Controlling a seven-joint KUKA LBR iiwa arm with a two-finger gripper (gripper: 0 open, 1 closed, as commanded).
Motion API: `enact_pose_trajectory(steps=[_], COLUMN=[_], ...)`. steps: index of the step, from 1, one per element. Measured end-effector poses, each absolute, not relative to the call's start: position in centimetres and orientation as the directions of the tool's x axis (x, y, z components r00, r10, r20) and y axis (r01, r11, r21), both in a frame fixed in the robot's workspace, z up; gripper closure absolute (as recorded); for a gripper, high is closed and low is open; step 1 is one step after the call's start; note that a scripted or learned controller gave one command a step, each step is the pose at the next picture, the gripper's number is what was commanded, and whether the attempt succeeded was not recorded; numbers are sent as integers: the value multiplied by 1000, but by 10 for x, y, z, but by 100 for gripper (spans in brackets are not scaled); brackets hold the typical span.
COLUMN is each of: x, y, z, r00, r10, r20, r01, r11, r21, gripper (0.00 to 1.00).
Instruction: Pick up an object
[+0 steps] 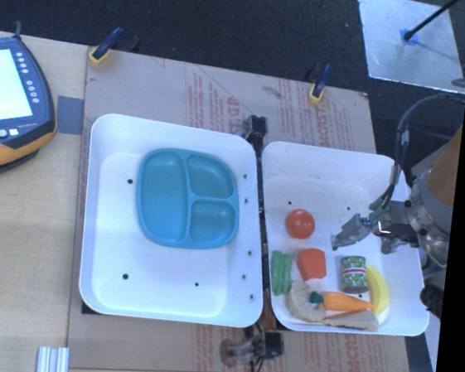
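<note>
We see two shallow white bins side by side on the bench. The left bin point(105, 208) holds a blue divided plate point(188, 198), lying flat toward its 12 o'clock half. The right bin point(335, 163) holds a cluster of toy foods in its 6 o'clock half: a red tomato point(300, 223), an orange-red block point(312, 263) just below it, a green pod point(280, 271) at the block's 9 o'clock, a small green-labelled can point(353, 273), a yellow banana point(378, 290) just beside the can at its 3 o'clock, an orange carrot point(344, 302) lying across a pale, flat piece point(309, 305) near the 6 o'clock rim.

The gripper point(359, 233) reaches in from 3 o'clock over the right bin. Its fingers look parted, with nothing between them. The tomato lies at the gripper's 9 o'clock, apart from it; the can sits near, at its 6 o'clock, and we cannot tell whether they touch.
</note>
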State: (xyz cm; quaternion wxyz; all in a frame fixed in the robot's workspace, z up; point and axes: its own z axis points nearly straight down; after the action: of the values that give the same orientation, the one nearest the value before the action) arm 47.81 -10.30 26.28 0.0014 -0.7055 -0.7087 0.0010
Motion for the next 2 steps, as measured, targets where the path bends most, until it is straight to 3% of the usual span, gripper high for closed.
enact_pose_trajectory(steps=[1, 2], x=[475, 475], y=[-109, -110], z=[103, 114], r00=[-6, -10], r10=[1000, 1000], r20=[1, 0], r01=[1000, 1000], r11=[6, 10], r21=[-7, -6], gripper=[0, 100])
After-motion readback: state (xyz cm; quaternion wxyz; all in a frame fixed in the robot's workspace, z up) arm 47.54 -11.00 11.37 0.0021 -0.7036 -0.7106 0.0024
